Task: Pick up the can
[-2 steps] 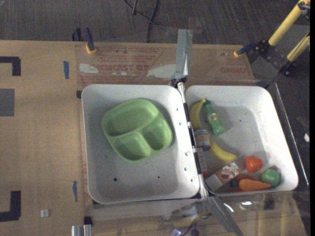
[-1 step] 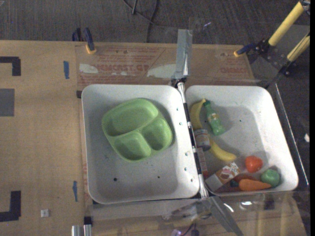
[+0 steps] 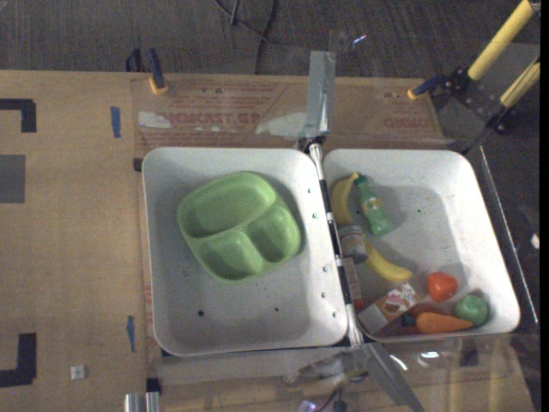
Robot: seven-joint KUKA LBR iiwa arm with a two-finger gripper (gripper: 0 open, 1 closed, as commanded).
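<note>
The can (image 3: pixel 352 241) is small, with a grey-brown side, and lies on its side in the right bin (image 3: pixel 446 196), pressed against that bin's left wall. A yellow banana (image 3: pixel 344 197) curves just above it, and more yellow banana (image 3: pixel 387 268) shows just below and to its right. A green bottle (image 3: pixel 373 206) lies close to the can's upper right.
The right bin's front holds a red fruit (image 3: pixel 442 286), a green fruit (image 3: pixel 472 309), a carrot (image 3: pixel 443 323) and a small carton (image 3: pixel 391 305). The left bin (image 3: pixel 171 299) holds a green divided plate (image 3: pixel 240 226). A metal divider (image 3: pixel 320 93) stands behind the bins, and yellow-handled clamps (image 3: pixel 502 37) sit at the top right.
</note>
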